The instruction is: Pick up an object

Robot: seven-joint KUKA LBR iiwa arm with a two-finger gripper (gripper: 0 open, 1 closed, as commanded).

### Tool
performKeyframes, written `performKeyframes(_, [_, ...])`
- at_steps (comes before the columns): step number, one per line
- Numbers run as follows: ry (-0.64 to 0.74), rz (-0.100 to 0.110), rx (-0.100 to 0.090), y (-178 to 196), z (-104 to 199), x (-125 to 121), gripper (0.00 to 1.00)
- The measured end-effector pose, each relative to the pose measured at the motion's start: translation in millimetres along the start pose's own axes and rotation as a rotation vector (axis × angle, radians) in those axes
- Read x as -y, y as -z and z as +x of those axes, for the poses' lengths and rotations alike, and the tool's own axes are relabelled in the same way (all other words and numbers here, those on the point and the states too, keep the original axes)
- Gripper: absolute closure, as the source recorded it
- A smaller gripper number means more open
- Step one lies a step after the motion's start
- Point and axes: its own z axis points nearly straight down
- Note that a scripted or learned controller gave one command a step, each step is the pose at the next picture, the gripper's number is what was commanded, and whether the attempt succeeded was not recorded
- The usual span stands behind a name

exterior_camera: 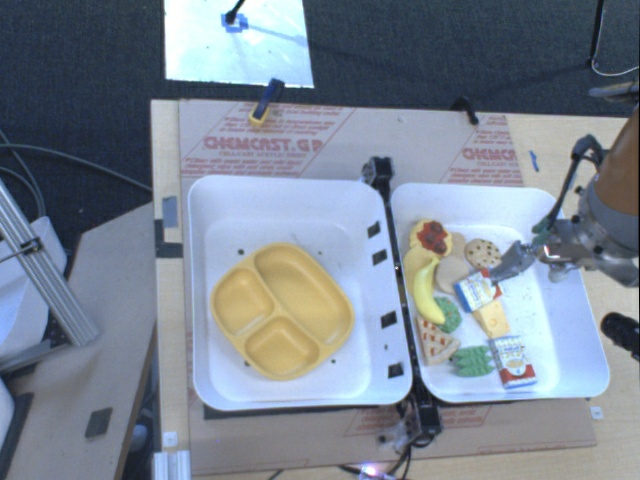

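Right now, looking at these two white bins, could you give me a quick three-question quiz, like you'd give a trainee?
1. True or false: the yellow divided tray lies in the left bin.
2. Which bin does the claw reach into: A left, B right?
3. Fill in: the curved yellow fruit in the right bin is a ______.

Key: 1 true; 2 B; 3 banana.

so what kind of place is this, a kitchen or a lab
Most likely a robotics lab, not a kitchen. A robot arm reaches over two white bins on a bench, the food looks like toy pieces, and a stand's leg sits on the carpet at left.
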Motion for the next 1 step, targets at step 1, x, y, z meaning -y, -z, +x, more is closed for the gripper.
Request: performKeyframes(1, [0.004, 0.008, -0.003, -100.4, 32.3, -3.1, 0.0])
